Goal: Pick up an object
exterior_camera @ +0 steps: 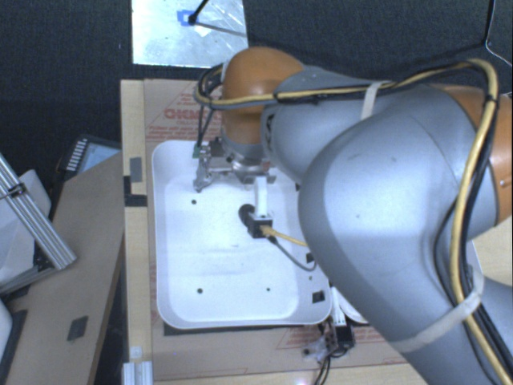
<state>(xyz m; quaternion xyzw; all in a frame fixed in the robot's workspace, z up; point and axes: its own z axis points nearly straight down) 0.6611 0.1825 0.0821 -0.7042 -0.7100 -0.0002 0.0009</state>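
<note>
My gripper hangs low over the far left part of the left white bin, under the orange wrist band. Its metal tip is close to the bin floor. I see no loose object between its parts. Beside it, a white bar with a black end sticks out over the bin's middle, with a yellow cable running from it back under the arm. Whether that black end is part of the arm or a separate thing, I cannot tell. The grey arm hides the right bin and the left bin's right side.
The bin floor shows a few small dark dots. The bin sits on a brown cardboard sheet. A shiny foil sheet lies at the back. A metal rail lies at the far left, and wires at the front edge.
</note>
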